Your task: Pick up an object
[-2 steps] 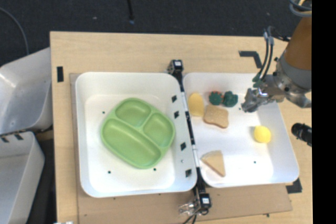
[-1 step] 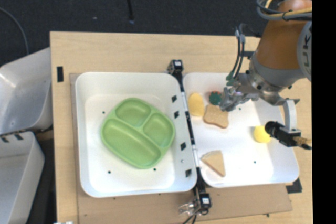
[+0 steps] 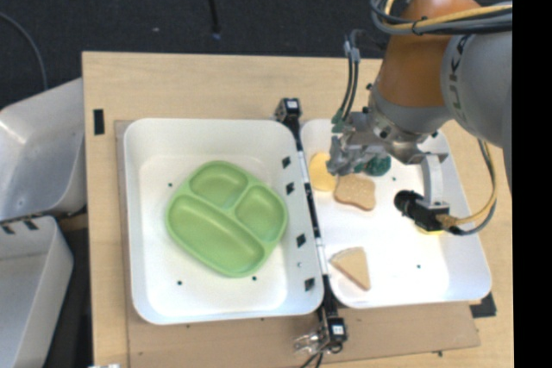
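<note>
A: Green plastic is sitting alone in the left bin (image 3: 138,271): a divided plate (image 3: 226,218), lying flat near the middle. Is the arm going for it?

B: I am judging not. The arm (image 3: 423,56) is reaching over the right bin (image 3: 457,263), and the gripper (image 3: 345,158) is hanging low near that bin's upper left corner, well apart from the plate.

A: What is lying in that bin?

B: A yellow disc (image 3: 321,177) is lying by the left wall, partly covered by the gripper. A tan slice (image 3: 356,193) is lying just beside it. A tan wedge (image 3: 352,268) is lying nearer the front, apart from both. Something teal (image 3: 379,162) is peeking out under the wrist, too hidden to name.

A: So which one is the target?

B: The disc or the slice, I am guessing, since the gripper is pointing down right where they meet. Flat pieces lying on the bin floor are offering little to pinch, and the wall is crowding the disc.

A: Is it gripping anything?

B: Clenched or released, I cannot tell; the wrist is blocking that. Every piece is looking as if it is resting on the bin floor.

A: And underneath?

B: A pale wooden surface (image 3: 172,82) is carrying both bins side by side.
</note>
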`<state>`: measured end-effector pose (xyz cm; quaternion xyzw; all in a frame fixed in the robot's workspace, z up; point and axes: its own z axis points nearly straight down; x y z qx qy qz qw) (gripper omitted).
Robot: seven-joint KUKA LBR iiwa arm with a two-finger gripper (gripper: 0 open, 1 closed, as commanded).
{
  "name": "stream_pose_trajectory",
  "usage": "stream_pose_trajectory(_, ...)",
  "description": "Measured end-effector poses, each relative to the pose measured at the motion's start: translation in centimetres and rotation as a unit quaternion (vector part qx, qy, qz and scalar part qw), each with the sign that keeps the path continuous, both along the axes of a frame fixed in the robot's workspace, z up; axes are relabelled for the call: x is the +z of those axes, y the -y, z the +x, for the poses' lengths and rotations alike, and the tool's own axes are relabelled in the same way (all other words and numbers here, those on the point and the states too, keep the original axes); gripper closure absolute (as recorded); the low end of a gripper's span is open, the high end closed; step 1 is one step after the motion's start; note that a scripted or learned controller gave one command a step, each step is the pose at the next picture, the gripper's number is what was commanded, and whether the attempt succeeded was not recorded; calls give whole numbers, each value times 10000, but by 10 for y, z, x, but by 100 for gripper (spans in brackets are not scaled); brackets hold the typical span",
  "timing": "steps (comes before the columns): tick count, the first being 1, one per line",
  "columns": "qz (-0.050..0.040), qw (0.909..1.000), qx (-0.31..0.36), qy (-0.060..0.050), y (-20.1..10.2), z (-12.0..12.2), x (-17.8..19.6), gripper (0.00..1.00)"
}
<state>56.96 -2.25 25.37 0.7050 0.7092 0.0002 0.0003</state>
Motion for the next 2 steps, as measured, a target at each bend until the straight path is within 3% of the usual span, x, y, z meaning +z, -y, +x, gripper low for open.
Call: stream_pose_trajectory(2,4,10000,-1,6,-88,31,7,100)
